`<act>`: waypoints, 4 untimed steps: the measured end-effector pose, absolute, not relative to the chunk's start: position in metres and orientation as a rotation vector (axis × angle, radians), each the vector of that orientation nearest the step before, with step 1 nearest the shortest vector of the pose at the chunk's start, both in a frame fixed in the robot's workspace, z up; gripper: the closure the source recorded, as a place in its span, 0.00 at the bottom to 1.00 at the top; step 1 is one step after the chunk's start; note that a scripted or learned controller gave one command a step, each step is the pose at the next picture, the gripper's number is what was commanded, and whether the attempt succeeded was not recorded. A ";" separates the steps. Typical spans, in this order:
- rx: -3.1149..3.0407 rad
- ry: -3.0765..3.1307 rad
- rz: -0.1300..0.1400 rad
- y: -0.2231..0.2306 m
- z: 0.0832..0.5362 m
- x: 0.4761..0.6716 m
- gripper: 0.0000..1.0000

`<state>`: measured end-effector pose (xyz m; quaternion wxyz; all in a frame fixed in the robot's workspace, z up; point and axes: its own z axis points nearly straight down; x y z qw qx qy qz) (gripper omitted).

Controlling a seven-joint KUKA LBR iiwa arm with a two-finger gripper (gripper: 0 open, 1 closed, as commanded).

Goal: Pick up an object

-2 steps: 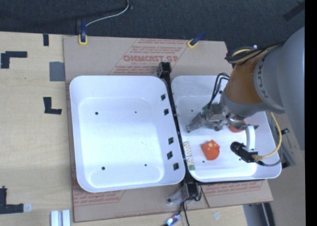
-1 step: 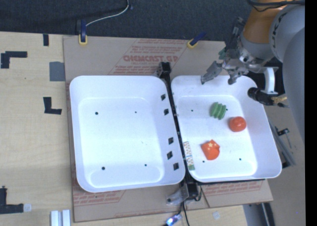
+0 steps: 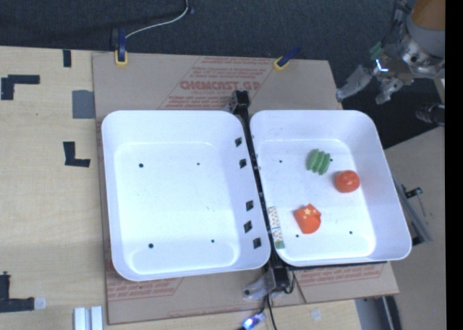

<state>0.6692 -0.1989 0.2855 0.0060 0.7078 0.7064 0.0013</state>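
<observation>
Jaws first: you cannot tell from this slanted overhead view whether they are spread or pressed together, because the hardware at the end of the grey arm with the orange band (image 3: 427, 3) is a small cluttered shape at the upper right of the frame. You can see that nothing from the bins is between them. They hang above the dark floor beyond the table, outside the far right corner of the right-hand shallow white bin (image 3: 376, 137).

All three candidates lie in that bin. A small green ridged piece (image 3: 318, 161) sits toward its upper middle. A round red-orange ball-like object (image 3: 347, 181) lies just beside it, lower and to the right, and an orange-red lump with a pale spot (image 3: 308, 218) rests lower left, apart from both. The left-hand shallow white bin (image 3: 108, 176) sits alongside.

The layout looks deliberate. Both bins rest on a brown cardboard sheet (image 3: 210, 82), which is pinned at its upper edge by a yellow clamp (image 3: 121, 54) and a blue clamp (image 3: 287, 57), likely so that nothing slides when the arm presses down. Black clips (image 3: 249, 205) along the seam seem to tie the bins together.

By my reading the pick has not begun. The green piece and the ball lie close enough together that a descent on either may nudge the other, so the lone orange-red lump looks like the cleaner target.
</observation>
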 end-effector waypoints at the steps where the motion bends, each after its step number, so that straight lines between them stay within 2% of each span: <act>1: 2.238 2.232 -0.017 -0.173 0.158 0.551 0.00; 2: 2.223 2.237 -0.006 -0.089 0.105 0.519 0.00; 3: 2.222 2.226 -0.004 -0.094 0.118 0.521 1.00; 4: 2.209 2.217 0.017 -0.073 0.286 0.506 1.00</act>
